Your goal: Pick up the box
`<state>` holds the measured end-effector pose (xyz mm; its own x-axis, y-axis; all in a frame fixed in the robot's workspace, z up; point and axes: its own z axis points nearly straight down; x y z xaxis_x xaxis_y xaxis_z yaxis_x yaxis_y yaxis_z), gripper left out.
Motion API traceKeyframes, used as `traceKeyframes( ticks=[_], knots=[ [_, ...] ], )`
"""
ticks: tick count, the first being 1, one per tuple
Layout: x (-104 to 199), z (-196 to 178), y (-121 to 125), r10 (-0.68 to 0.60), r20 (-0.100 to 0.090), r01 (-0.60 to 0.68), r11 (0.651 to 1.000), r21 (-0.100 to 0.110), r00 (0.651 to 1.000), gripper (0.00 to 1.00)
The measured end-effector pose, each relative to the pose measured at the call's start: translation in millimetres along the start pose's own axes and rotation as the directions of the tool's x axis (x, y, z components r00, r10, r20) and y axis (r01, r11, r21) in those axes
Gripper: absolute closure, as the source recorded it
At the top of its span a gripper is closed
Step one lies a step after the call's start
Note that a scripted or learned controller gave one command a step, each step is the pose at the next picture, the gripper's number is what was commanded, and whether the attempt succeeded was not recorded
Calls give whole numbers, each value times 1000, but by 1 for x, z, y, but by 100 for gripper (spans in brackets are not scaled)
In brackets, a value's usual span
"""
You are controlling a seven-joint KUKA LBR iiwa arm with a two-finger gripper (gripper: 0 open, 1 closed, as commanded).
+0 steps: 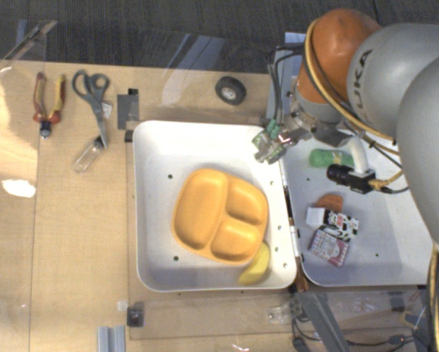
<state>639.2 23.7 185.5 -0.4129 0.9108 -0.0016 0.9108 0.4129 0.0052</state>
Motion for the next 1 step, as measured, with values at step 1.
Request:
traceKeyframes(
  ticks=[1],
  knots=[
    [7,-1,26,-256,1,256,967,-2,967,100]
  ],
)
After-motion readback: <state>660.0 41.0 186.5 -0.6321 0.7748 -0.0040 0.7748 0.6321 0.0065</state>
